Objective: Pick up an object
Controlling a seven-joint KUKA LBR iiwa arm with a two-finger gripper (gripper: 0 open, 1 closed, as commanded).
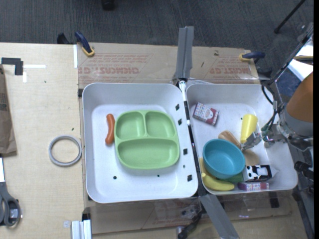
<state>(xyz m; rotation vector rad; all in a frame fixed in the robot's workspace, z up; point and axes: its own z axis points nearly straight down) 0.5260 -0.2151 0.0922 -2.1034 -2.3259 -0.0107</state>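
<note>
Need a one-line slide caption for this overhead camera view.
Gripper low in the right bin beside a yellow bottle and blue bowl; green plate in the left bin.

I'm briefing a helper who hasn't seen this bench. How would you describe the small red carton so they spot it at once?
Start at the right-hand white bin. Look toward its far left part, beside the grey divider between the bins. The small red carton lies flat there, apart from the pile around the blue bowl; it is the bin's sole red, boxy item.

left bin (94,148): green plate (147,139), hot dog (109,129) | right bin (227,94): blue bowl (224,158), banana (218,182), gripper (250,142)
</note>
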